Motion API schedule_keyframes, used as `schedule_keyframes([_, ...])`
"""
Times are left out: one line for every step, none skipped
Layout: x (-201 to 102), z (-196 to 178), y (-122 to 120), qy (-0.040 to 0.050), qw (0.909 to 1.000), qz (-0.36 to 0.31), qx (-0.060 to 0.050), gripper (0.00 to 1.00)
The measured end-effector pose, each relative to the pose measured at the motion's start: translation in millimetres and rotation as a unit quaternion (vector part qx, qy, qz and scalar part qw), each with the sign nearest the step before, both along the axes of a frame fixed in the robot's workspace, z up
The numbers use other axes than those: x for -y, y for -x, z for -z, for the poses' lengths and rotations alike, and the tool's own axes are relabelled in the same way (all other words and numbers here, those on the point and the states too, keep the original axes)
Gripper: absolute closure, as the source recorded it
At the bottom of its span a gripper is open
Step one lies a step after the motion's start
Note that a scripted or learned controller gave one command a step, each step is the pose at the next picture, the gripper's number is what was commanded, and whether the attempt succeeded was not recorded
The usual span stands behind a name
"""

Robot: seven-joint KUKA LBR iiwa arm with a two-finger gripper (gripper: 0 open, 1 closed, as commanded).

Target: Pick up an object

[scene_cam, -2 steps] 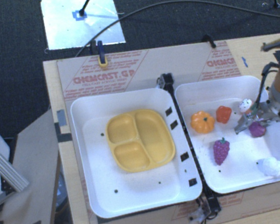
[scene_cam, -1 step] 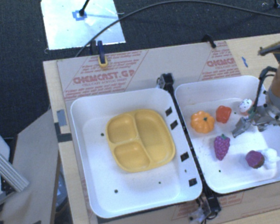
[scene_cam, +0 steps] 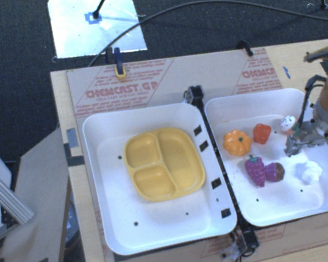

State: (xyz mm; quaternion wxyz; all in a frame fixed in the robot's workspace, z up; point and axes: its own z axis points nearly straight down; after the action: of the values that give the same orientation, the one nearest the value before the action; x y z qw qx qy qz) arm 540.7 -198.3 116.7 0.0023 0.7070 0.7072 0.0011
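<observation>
Camera view puts the gripper [scene_cam: 290, 143] low over the right bin [scene_cam: 270, 215], near its right wall. Whether it is open or closed I cannot tell, and nothing can be seen held in it. A small white and red toy [scene_cam: 288, 122] sits just beside it toward the bin's far wall, and a white lumpy object [scene_cam: 309, 171] lies near the right wall on the near side. Further toward the bin's middle are a red pepper [scene_cam: 262, 133], an orange pumpkin [scene_cam: 237, 143] and purple grapes [scene_cam: 256, 170] touching a dark purple piece [scene_cam: 275, 172]. A yellow divided tray [scene_cam: 162, 163] rests mid left bin [scene_cam: 117, 227]. By my reading, no pick is made yet; closing and lifting remain.
</observation>
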Motion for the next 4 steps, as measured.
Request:
schedule_keyframes([-0.6,-48.8,7.7,0.0001,1.0000,0.000,0.000,1.00])
schedule_keyframes([-0.1,-97.0,6.0,0.0003,1.0000,-0.002,0.001,1.00])
schedule_keyframes([-58.0,-108.0,-1.0,-0.0015,1.0000,-0.005,-0.001,1.00])
schedule_keyframes([-106.0,-99.7,-13.7,-0.0012,1.0000,-0.004,-0.001,1.00])
